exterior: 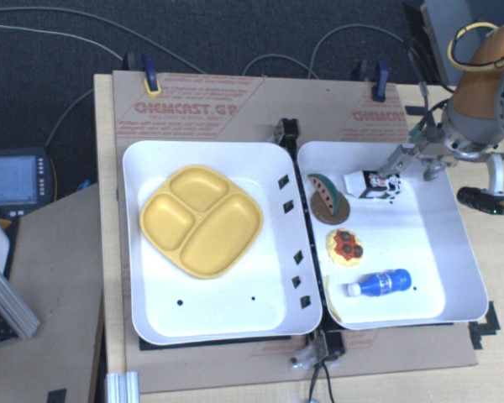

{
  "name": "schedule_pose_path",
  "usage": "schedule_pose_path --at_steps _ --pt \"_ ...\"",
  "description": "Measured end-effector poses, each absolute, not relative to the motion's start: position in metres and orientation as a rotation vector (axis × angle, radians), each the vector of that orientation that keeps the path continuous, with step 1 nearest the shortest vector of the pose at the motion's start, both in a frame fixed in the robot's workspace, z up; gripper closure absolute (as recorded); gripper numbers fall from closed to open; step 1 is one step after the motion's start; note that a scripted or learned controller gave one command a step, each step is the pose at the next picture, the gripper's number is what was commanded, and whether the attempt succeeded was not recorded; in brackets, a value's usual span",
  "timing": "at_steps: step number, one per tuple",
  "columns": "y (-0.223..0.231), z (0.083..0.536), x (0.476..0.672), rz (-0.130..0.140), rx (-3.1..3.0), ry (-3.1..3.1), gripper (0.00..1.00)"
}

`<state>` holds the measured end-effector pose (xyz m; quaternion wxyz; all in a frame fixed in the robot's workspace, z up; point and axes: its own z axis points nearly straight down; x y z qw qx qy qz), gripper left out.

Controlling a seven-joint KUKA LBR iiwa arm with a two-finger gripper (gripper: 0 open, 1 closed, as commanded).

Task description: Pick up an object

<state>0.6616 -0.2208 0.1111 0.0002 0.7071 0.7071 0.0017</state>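
The right bin (454, 250) holds several small objects. A brown and green watermelon-slice toy (326, 197) lies near its left wall. Below it sits a round yellow toy with red spots (345, 247), and a blue bottle with a white cap (381, 283) lies on its side near the front. My gripper (385, 181) is low in the back part of this bin, just right of the slice toy. A small white and black piece (359, 183) sits right at its tip; I cannot tell whether it is held.
The left bin (151, 300) holds a yellow three-compartment plate (202, 220). Black clips (287, 130) join the bins along the middle seam. The arm (479, 91) comes in over the right bin's back right corner. Cables run behind the bench.
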Motion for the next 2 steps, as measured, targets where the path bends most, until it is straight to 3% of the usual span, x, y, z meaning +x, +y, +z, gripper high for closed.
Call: schedule_pose_path --at_steps 1,2 --pt "-0.220 0.128 0.665 0.013 2.210 2.220 1.00" --pt "-0.221 0.173 0.664 0.004 2.216 2.219 1.00"
